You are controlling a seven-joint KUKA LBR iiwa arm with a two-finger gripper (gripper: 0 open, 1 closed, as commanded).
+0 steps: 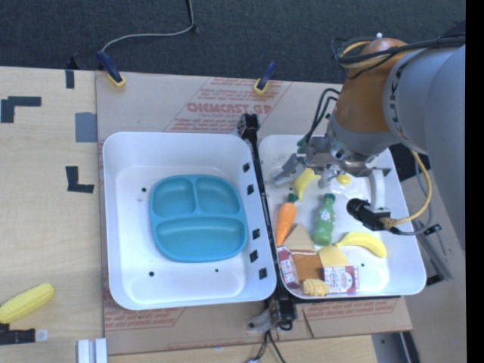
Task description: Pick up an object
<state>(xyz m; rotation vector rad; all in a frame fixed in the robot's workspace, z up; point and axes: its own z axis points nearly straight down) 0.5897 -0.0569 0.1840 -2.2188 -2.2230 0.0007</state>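
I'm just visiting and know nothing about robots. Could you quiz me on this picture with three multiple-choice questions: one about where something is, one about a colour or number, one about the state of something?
1. Where does the blue divided plate lie?
A. In the left bin
B. In the right bin
C. On the wooden bench outside the bins

2. How many compartments does the blue plate have?
A. Two
B. Three
C. Five

3. How does the green bottle rest?
A. Hanging in the air above the bin
B. Lying among the other toy food in the right bin
C. Standing on the blue plate

Answers:
1. A, the plate sits on the floor of the left bin.
2. B, two small sections at the top and one wide one below.
3. B, it lies on the floor of the right bin between the carrot and the banana, below the hand.
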